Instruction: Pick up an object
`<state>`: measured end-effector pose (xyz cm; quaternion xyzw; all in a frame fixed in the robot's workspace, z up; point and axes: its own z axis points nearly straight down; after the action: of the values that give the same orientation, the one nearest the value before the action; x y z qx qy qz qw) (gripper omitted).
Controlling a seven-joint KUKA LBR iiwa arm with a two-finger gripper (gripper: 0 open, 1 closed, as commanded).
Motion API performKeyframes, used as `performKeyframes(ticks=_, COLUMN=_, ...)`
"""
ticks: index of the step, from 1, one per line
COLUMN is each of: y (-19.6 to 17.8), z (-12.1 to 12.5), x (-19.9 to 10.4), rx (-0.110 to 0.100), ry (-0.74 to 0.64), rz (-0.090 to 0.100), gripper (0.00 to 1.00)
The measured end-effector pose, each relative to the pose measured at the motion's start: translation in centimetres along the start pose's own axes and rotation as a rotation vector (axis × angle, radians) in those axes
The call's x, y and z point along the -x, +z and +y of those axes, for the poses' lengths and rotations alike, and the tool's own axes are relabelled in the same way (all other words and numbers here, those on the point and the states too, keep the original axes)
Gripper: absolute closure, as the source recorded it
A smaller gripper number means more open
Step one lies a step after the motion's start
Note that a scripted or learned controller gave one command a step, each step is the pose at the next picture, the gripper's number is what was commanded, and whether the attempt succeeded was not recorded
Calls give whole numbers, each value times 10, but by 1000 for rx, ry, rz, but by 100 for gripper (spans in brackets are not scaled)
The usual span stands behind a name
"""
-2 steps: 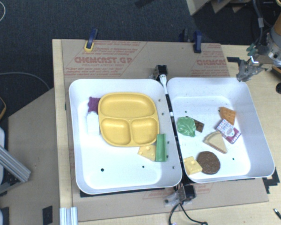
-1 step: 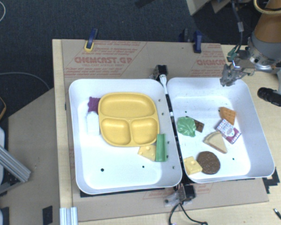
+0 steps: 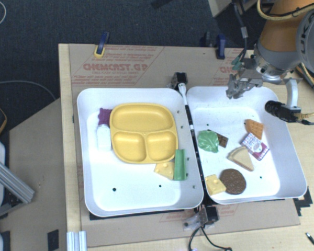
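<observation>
My gripper (image 3: 235, 92) hangs over the far edge of the right bin (image 3: 288, 163), with nothing visible between its fingers. Below it in that bin lie a green leafy piece (image 3: 208, 140), a small brown square (image 3: 223, 140), an orange cracker (image 3: 254, 127), a purple and white packet (image 3: 254, 145), a tan sandwich wedge (image 3: 242, 158), a round brown cookie (image 3: 233, 181) and a yellow cheese cube (image 3: 215, 184). All of these sit nearer the camera than the gripper, apart from it.
The left bin (image 3: 94, 177) holds a yellow divided tray (image 3: 143, 132), a purple-capped white bottle (image 3: 103, 129), a green stick (image 3: 178, 164) and a yellow cheese wedge (image 3: 165, 169). A black divider clip (image 3: 180, 80) sits between the bins at the far edge.
</observation>
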<state>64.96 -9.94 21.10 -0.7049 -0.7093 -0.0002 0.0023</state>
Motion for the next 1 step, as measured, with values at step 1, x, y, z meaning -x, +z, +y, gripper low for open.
performKeyframes(ticks=1, y=0, z=-6, x=-60, rx=0, ry=0, rz=0, gripper=100)
